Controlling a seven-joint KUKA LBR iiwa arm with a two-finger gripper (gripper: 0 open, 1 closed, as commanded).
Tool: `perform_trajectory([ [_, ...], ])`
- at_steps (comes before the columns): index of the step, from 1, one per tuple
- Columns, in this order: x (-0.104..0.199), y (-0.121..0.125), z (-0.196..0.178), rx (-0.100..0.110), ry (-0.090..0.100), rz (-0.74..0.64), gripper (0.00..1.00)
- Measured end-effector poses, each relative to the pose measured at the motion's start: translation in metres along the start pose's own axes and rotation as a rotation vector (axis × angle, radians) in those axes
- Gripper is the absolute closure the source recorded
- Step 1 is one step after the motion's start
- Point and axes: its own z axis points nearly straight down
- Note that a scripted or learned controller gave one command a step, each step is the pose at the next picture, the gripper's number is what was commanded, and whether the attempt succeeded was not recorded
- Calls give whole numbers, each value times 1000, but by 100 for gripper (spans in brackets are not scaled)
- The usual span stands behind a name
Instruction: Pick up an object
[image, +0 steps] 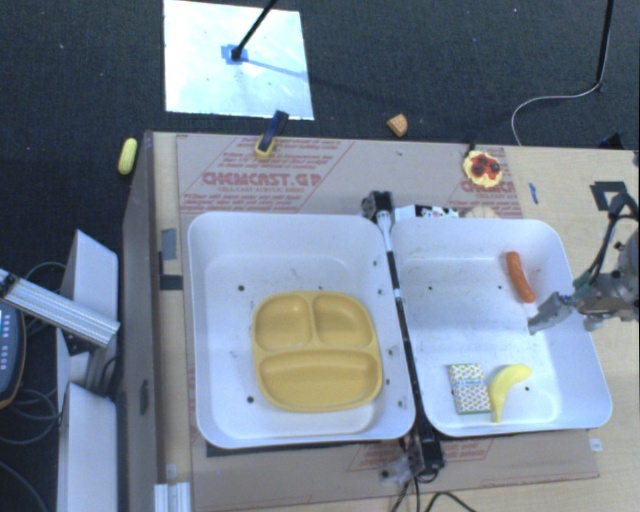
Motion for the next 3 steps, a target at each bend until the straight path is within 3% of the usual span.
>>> perform_trajectory([
  [1,-18,91,43,0,0,-2,0],
  [2,-18,135,148,0,0,-2,0],
  [3,-19,137,136,-4,-1,-5,100],
])
